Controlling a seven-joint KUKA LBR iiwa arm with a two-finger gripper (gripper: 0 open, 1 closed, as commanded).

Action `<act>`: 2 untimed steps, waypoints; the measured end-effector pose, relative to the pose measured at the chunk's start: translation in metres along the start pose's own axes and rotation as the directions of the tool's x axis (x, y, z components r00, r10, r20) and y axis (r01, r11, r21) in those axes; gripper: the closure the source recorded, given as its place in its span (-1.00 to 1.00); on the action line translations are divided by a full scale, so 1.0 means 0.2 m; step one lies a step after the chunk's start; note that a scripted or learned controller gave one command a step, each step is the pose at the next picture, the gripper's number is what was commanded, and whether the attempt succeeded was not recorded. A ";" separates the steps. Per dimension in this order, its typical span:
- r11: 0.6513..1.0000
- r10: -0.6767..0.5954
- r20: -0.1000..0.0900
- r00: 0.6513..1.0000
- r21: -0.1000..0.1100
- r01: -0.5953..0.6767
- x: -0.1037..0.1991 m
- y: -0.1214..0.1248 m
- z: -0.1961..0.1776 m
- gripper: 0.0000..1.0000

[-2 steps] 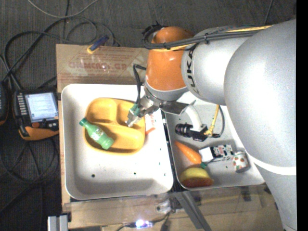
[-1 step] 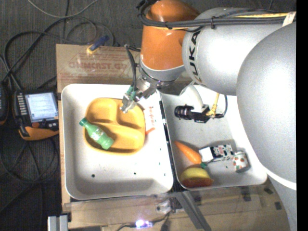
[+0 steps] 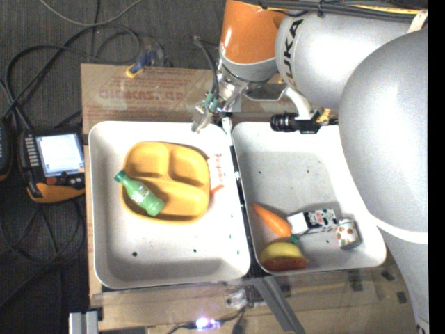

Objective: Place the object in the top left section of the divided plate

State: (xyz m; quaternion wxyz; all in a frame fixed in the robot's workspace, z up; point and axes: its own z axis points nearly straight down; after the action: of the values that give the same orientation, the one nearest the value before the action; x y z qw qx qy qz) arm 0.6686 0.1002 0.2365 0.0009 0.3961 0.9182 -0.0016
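Claw hangs over the far rim of the left bin, and whether it is open or closed cannot be told.

Nearest the camera, the right bin holds a yellow and red fruit with an orange carrot just behind it, a small white carton and a small printed cup to their right. In the left bin sits the yellow divided plate; a green bottle, translucent with a pale band at its middle, lies slanted across the plate's left side, its cap end reaching over the plate's left rim and its base toward the plate's near edge. Beyond the bins, the brown surface carries faint red printing.
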 end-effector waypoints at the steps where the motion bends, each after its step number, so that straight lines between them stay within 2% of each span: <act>1: 0.983 0.184 -0.004 0.983 0.000 -0.184 0.06 0.02 0.08 1.00; 2: 0.978 -0.206 -0.003 0.978 -0.002 0.206 0.10 0.03 0.49 1.00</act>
State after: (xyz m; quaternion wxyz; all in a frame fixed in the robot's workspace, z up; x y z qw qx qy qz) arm 0.6599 0.1187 0.1382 -0.0006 0.2988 0.9543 -0.0004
